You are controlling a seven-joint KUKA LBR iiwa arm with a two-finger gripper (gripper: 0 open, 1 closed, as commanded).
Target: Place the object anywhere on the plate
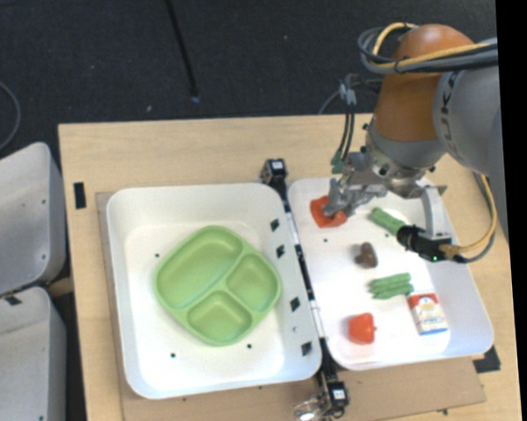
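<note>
Here we see the gripper (339,202) low over a red-orange toy (325,212) at the right bin's (458,327) upper left; its fingers seem to straddle it, though we cannot tell whether they have closed. The green divided plate (217,284) sits in the left bin (139,364). A shallow pinch could slip off when lifting.

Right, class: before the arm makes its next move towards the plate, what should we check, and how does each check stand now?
1. Green plate lies flat in the left bin: ok.
2. Plate compartments free to take a thing: ok.
3. End effector is over the red object in the right bin: ok.
4. Red object gripped: cannot tell.
5. Brown lump and green beans lie apart from the end effector: ok.
</note>
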